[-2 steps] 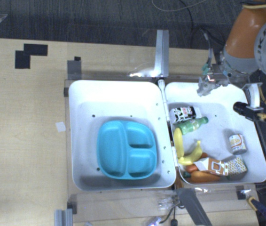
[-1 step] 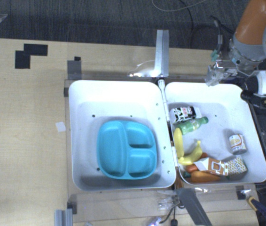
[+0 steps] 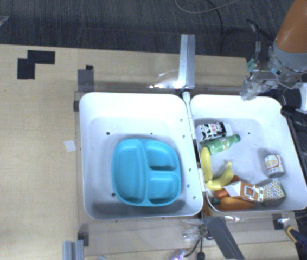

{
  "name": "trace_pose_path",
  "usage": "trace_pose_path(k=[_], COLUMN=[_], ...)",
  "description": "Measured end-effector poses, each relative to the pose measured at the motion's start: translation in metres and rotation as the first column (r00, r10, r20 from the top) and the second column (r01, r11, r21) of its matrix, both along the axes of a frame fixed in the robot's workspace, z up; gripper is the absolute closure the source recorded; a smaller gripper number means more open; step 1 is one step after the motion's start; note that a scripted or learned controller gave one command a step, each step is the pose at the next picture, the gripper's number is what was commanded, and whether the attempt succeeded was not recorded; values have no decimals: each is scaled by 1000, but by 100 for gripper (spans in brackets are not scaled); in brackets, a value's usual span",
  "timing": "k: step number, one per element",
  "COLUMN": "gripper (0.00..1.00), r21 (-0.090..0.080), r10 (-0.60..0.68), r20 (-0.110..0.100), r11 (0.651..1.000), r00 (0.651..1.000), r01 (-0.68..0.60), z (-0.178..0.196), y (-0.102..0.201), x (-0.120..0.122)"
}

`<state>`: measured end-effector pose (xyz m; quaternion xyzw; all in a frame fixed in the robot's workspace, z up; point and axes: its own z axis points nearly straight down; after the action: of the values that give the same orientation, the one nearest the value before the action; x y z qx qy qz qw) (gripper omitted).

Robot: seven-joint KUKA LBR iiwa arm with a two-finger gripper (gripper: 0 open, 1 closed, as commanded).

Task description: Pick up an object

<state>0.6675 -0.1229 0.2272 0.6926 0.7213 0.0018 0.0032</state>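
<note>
We judge the task barely begun: nothing has been lifted yet. Our gripper point(image 3: 249, 90) hangs over the far edge of the right bin point(image 3: 289, 124), well apart from everything in it, and holds nothing; whether it is spread or closed we cannot tell from this angle. The candidates all lie in that bin: a green bottle point(image 3: 221, 143), a banana point(image 3: 212, 170), a small can point(image 3: 273, 164), a black-and-white carton point(image 3: 212, 129) and an orange packet point(image 3: 251, 191). The left bin point(image 3: 91, 145) carries a blue divided tray point(image 3: 147, 171). Choosing, descending, closing and lifting all remain.
</note>
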Motion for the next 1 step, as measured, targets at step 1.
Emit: trace_pose_path(k=[1], gripper=[100], r21=[0], r10=[-8], r20=[1], r11=[1000], r00=[1000], r01=[8], z=[5], y=[-3], x=[3])
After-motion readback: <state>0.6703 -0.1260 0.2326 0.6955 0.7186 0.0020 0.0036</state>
